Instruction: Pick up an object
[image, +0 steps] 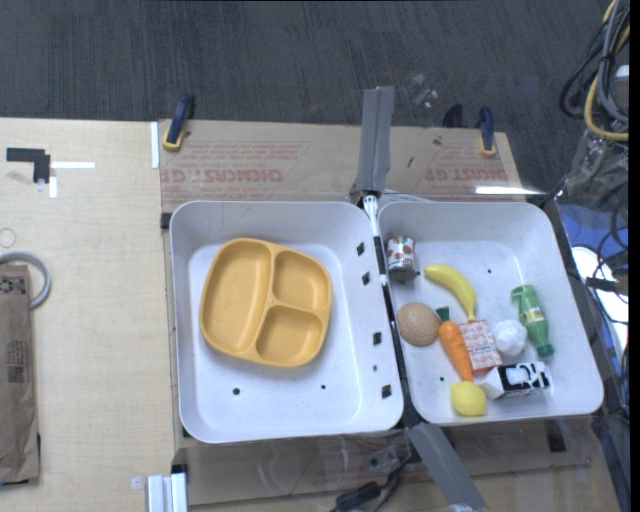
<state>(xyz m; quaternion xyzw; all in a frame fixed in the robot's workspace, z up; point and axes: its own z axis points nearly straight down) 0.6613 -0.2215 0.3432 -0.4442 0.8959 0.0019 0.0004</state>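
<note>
red "CHEMCAST" lettering, upside down, on cardboard sheet behind bins

Cable bundle beyond far right corner of right bin: thick black and yellow loops, tangled. Under bundle, pale grey metal piece, shape blurred. Thin cables, white and dark, just right of right bin. Link to arm: cannot tell.

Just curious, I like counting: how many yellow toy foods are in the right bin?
2. A banana lies near the bin's middle, above the carrot. A lemon sits at the near edge, beside the small milk carton. Nothing seems hidden, though the items crowd together.
</note>
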